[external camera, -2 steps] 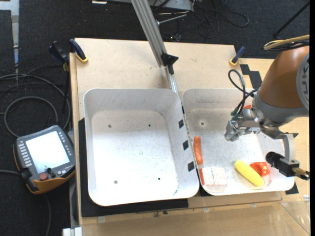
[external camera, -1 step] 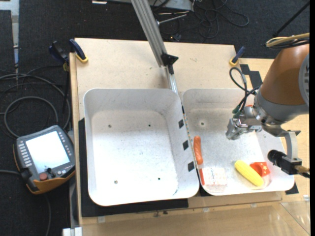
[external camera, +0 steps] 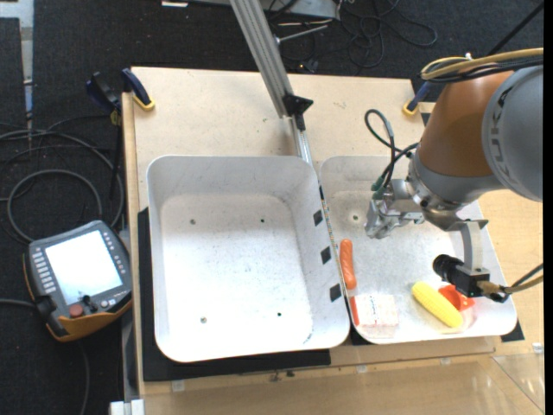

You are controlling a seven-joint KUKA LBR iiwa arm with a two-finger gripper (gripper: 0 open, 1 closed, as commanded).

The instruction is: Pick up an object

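Observation:
My gripper (external camera: 377, 225) hangs over the middle of the right bin (external camera: 346, 176), pointing down, with nothing seen between its fingers. An orange carrot-like stick (external camera: 347, 263) lies against the bin's left wall, a little below and left of the gripper. Near the front wall sits a white block with a red side (external camera: 376, 312). A yellow corn-like piece (external camera: 436, 304) rests at the front right corner, touching a small red-orange object (external camera: 456, 298).
The left bin (external camera: 229, 253) lies beside the right one, sharing a raised divider. A slanted metal rail (external camera: 263, 46) runs down to the back of the bins. Clamps (external camera: 138, 89) sit at the bench's back corners. A teach pendant (external camera: 78, 275) lies off the bench, left.

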